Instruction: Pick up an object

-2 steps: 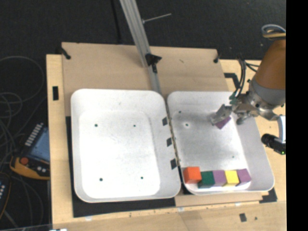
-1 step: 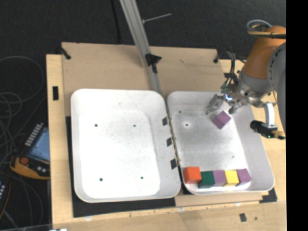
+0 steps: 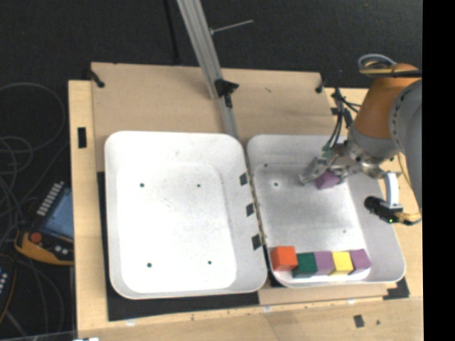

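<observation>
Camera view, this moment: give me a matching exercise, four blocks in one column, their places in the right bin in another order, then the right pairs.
Things:
1. orange block
2. green block
3. yellow block
4. purple block

Places:
A. second from the left in the front row
B. up by the gripper, apart from the row
C. left end of the front row
D. between two purple blocks in the front row

Pairs: 1-C, 2-A, 3-D, 4-B
</observation>
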{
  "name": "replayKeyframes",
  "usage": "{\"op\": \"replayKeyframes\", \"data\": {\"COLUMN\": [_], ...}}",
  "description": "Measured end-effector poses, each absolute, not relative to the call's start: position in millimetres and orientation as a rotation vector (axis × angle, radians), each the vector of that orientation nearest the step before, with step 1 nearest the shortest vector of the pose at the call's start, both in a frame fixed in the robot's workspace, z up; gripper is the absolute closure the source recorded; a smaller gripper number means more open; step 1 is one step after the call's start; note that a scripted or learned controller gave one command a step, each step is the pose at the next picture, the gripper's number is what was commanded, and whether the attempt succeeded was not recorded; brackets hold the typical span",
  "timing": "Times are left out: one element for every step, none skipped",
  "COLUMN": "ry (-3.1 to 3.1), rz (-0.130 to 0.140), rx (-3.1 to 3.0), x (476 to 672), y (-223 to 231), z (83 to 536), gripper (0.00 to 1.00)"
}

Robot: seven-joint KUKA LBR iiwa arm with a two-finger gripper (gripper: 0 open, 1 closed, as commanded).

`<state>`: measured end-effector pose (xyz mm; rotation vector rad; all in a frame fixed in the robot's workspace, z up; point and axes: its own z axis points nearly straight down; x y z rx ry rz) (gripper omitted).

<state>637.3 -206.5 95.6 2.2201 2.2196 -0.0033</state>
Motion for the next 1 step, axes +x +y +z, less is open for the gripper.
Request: {"op": "replayKeyframes", "data": {"ry": [2.22], "rz": [-0.001], "rx": [2.213], "x": [639.0], "y": [-207.1], "z": [109.5], "gripper": [1.0]}}
